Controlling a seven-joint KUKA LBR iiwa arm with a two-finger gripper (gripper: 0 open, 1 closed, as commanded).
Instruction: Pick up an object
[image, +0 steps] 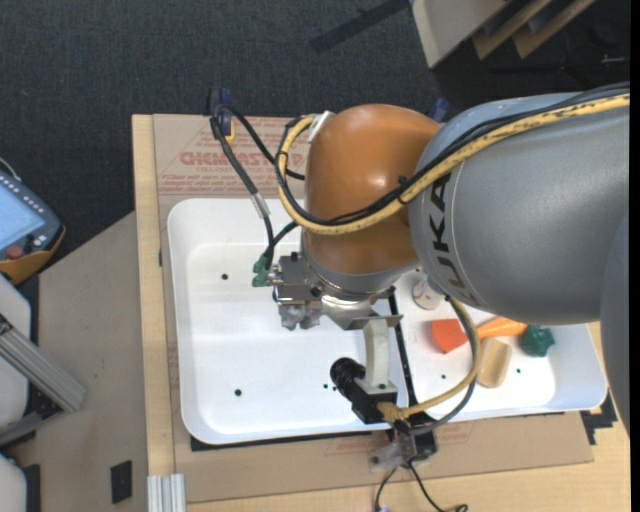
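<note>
The grey arm (530, 210) reaches in from the right and covers much of the bench, its orange band (360, 190) sitting over the middle of the scene. Below the band the wrist hangs over the left white bin (200, 330), and the gripper (297, 318) points down at the bin floor just left of the wrist; from above its lower end is a small grey blur, so I cannot tell how it is set or whether it has anything in its grasp. A green connector (262, 272) sticks out just to the far left of it.

Black and yellow cables (290, 190) loop over the orange band and run down the near side of the arm to a black fitting (355, 388) over the near rim of the bin.

The things to pick lie in the right bin (560, 390), to the right of the wrist and apart from the gripper. An orange block (449, 336) is nearest the wrist. Just right of it lies a tan wooden cylinder (493, 362), slightly tilted. A thin orange piece (500, 327) runs along just beyond the cylinder, and a dark green object (539, 340) sits at its right end, partly under the arm

The bins rest on a brown cardboard sheet (170, 160) with red print at its far edge
</note>
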